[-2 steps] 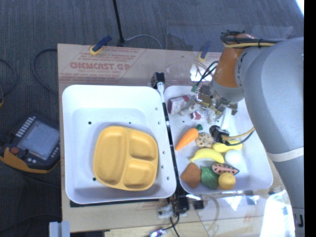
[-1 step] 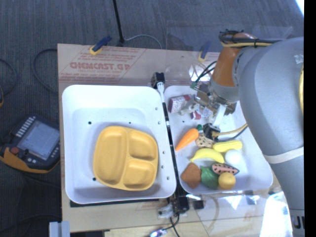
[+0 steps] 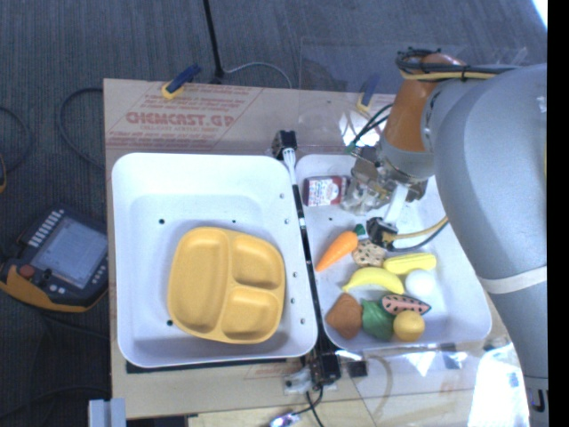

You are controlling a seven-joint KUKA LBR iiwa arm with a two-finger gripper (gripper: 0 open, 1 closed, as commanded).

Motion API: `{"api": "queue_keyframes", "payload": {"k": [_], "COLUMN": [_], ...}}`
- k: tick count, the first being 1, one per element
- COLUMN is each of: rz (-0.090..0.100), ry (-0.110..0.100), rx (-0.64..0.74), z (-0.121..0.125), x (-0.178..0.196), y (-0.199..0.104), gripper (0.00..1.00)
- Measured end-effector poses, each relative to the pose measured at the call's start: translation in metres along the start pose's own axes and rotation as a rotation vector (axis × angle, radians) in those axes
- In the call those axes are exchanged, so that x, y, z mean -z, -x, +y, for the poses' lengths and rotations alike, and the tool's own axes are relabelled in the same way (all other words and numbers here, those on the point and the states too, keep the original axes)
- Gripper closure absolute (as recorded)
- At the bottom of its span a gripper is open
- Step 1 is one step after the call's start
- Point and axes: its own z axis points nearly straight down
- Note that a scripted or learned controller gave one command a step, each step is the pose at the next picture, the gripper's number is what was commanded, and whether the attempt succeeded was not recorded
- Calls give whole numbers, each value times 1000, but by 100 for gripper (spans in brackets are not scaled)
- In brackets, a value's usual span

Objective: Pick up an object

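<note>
At the far left a handheld controller (image 3: 55, 258) with a grey screen lies on the dark floor; the surface (image 3: 142, 118), a brown board with red lettering, carries two white bins side by side. The left bin (image 3: 133, 181) holds a yellow divided tray (image 3: 228, 283), lying slightly skewed toward its front. The right bin (image 3: 462, 301) holds the toy food: a small dark red packet (image 3: 324, 190) near its back left corner; a carrot (image 3: 337, 249) slanting just right of the dividing rim; a speckled cracker-like piece (image 3: 367, 255) beside the carrot; a banana (image 3: 373, 280) and a yellow corn-like piece (image 3: 411, 262) further right; a white egg (image 3: 420, 286) touching the banana's end; a brown rounded item (image 3: 344, 316), a green one (image 3: 376, 319) and a small yellow fruit (image 3: 409, 326) along the front. The end effector (image 3: 373, 194) hangs over the back of the right bin, just right of the packet; how wide its fingers stand cannot be told, and nothing is seen between them.
</note>
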Motion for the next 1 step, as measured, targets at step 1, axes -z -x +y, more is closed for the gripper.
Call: {"api": "queue_keyframes", "payload": {"k": [1], "rz": [1], "ry": [-7], "rx": [104], "z": [14], "x": [-3], "y": [42], "gripper": [100]}}
